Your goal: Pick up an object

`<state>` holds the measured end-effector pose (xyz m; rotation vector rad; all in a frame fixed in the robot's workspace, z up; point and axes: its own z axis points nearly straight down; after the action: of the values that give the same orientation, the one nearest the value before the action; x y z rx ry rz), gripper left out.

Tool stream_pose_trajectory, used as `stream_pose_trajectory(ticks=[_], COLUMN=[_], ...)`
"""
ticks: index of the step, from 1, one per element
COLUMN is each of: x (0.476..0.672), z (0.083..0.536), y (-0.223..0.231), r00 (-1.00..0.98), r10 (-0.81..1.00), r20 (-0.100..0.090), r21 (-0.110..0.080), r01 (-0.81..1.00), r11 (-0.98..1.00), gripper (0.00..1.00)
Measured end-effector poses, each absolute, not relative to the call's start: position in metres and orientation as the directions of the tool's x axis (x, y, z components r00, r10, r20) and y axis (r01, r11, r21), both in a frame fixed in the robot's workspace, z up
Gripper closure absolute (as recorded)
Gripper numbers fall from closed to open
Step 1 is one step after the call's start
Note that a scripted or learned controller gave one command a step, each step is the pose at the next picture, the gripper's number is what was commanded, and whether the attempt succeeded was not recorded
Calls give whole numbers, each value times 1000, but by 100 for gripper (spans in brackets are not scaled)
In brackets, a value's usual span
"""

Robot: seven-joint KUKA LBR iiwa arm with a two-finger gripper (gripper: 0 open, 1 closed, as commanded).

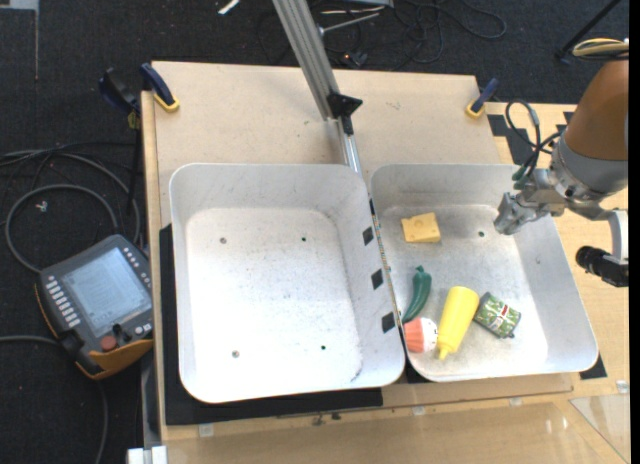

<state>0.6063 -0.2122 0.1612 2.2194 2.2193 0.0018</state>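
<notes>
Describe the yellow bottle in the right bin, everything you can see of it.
The yellow bottle lies on its side on the floor of the right bin, near the front. It looks like smooth plastic, a squeeze-bottle shape: broad at the upper end, tapering to a narrow tip that points toward the bin's front edge. Its tip end sits against the red-and-white toy. The green pepper lies just to its left and the green packet just to its right, whether they touch is unclear.

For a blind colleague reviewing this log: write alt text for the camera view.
A grey robot arm reaches in from the right, its gripper over the right bin, not visibly holding anything. That bin contains a yellow cheese wedge, a green pepper, a yellow bottle, a green can and a red-and-white toy. The left bin sits beside it.
</notes>
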Motion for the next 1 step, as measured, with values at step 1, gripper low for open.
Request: stream_pose_trajectory(ticks=[1], x=[609], z=[206], y=[-206], r00=[-3], r10=[1000], r20=[-2], r21=[6], r01=[1000], r11=[3], gripper=[100])
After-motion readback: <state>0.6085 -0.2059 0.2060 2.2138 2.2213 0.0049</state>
